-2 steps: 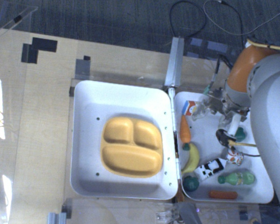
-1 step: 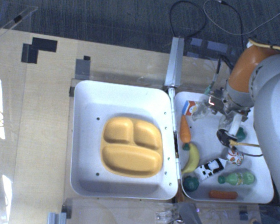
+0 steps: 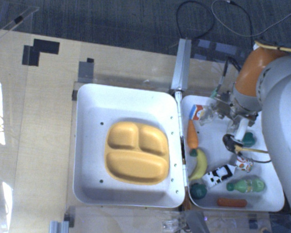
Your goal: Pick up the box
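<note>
Nearest the camera, at the near edge of the right bin (image 3: 275, 203), lies a thin red-orange stick-like piece (image 3: 231, 202). Just beyond it, a green bottle-shaped toy (image 3: 245, 186) lies on its side. A black-and-white cow-patterned item (image 3: 218, 175) sits left of the bottle, with a dark green round object (image 3: 198, 190) in the bin's near-left corner.

Landmark: the banana (image 3: 199, 163), yellow, curved, near the bin's left wall. Beyond it, end to end, lies a carrot (image 3: 193, 135), orange. Right of the banana: a dark spoon-like utensil (image 3: 235, 142) with a yellowish handle, and a small white cup-like item with red marks (image 3: 243, 164).

Box (image 3: 197, 112): small, white with a red-orange patch and a blue patch on its visible face. It sits in the bin's far-left corner, beyond the carrot, well beyond the banana. Partly hidden by gripper hardware; its full shape is unclear.

Gripper (image 3: 222, 111): hangs just right of the box, above the bin's far end. Finger state cannot be told from this view; nothing is visibly held.

Left bin (image 3: 87, 133), left of the banana, holds a yellow compartment tray (image 3: 137, 152).
</note>
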